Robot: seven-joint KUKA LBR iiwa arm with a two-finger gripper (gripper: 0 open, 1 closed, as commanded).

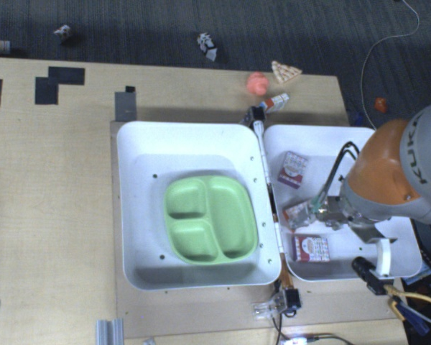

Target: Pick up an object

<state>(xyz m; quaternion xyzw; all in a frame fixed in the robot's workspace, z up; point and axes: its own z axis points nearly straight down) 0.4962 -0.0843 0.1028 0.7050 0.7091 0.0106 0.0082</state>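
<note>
While the arm (391, 171) reaches in from three o'clock, its gripper (317, 210) sits low in the right bin (345, 136). Whether it is released or clenched I cannot tell. A green tray (210, 218) lies in the left bin (140, 192).

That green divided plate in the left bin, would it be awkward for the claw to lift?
Probably. The green divided plate looks like rigid moulded plastic, so it should hold its shape and feel light. It lies flat and wide in the left bin, so two fingers could likely grip only its rim; its smooth surface may slip.

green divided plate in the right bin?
No. The green divided plate lies in the left bin; the right bin holds small packets and the claw.
</note>
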